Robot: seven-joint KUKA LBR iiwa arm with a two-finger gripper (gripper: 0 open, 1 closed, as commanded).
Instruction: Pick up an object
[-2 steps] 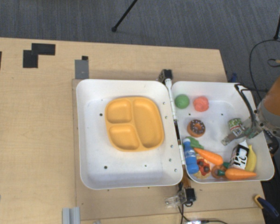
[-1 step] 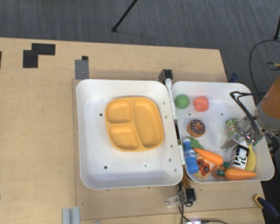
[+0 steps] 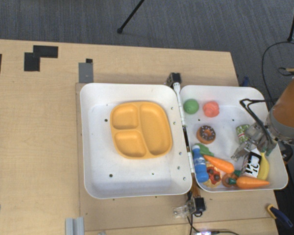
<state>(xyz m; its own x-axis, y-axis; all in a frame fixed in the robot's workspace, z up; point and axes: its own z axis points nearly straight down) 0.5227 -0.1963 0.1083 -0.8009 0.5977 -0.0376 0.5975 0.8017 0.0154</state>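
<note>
The right bin (image 3: 230,94) holds several toys: a green ball (image 3: 190,106), a pink ball (image 3: 211,108), a chocolate donut (image 3: 206,134), a blue bottle (image 3: 200,164), two carrots (image 3: 219,163) (image 3: 252,182), a banana (image 3: 264,168) and a small green-and-white can (image 3: 242,130). My gripper (image 3: 246,148) reaches in from the right and hangs low over the bin's right half, between the can and a black-and-white item (image 3: 252,165). The orange band of the arm (image 3: 288,109) sits above it at the frame's edge. I see nothing clearly held.
The left bin (image 3: 95,141) carries a yellow divided plate (image 3: 139,129). A black cable (image 3: 252,109) loops over the right bin's far right corner. A clamp (image 3: 175,78) sits where the bins meet at the back. Wooden bench (image 3: 34,146) spreads to the left.
</note>
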